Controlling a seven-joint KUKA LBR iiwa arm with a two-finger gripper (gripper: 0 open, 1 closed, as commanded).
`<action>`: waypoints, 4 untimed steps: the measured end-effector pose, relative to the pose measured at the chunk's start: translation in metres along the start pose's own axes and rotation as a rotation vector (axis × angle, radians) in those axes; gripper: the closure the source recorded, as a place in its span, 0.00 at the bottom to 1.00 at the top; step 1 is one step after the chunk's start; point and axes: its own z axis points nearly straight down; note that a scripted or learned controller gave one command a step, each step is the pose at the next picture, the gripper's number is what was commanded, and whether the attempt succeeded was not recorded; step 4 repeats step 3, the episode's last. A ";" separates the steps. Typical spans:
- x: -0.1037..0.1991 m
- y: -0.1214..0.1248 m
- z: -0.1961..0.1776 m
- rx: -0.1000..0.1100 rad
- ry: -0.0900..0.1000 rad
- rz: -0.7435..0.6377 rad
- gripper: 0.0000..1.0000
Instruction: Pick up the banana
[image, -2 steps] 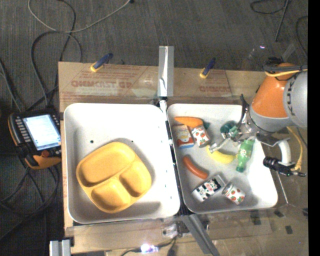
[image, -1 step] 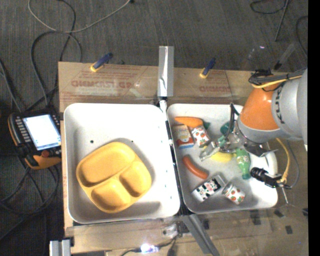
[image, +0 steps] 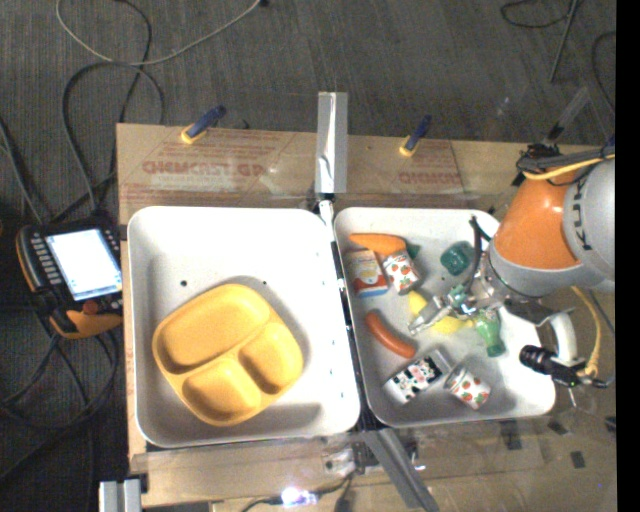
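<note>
Orange-banded arm (image: 540, 235), white bins (image: 150, 250), wooden bench (image: 240, 165)

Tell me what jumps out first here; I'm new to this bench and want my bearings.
The big yellow divided plate in the left bin catches the eye first. Next comes the arm's orange band at the right, with the gripper down among the clutter of the right bin, over a yellow bit that looks like the banana, beside a sausage.
</note>
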 end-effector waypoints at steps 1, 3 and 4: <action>-0.018 0.037 0.021 -0.011 0.000 0.219 0.00; -0.053 0.049 -0.093 -0.001 -0.004 -0.019 1.00; -0.053 0.049 -0.093 -0.001 -0.004 -0.019 1.00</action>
